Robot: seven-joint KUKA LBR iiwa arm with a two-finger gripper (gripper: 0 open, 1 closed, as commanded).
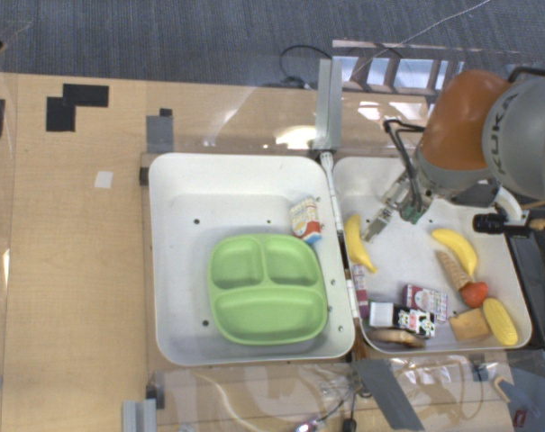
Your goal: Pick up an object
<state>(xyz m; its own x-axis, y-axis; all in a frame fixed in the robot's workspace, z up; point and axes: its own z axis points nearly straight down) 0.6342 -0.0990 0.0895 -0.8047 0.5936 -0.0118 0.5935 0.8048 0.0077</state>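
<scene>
A bread roll is seen at the right bin's near rim, below the gripper. The gripper is poised low over bare bin floor, nothing between its fingers; their spacing cannot be told. A banana lies just left of it, near but apart.

Green tray; white bins; yellow bananas; red tomato.

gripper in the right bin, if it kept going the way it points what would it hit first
Probably the banana lying along the right bin's left wall: the gripper slants down and left toward it. Depth is unclear, so it might meet the bin floor first.
</scene>
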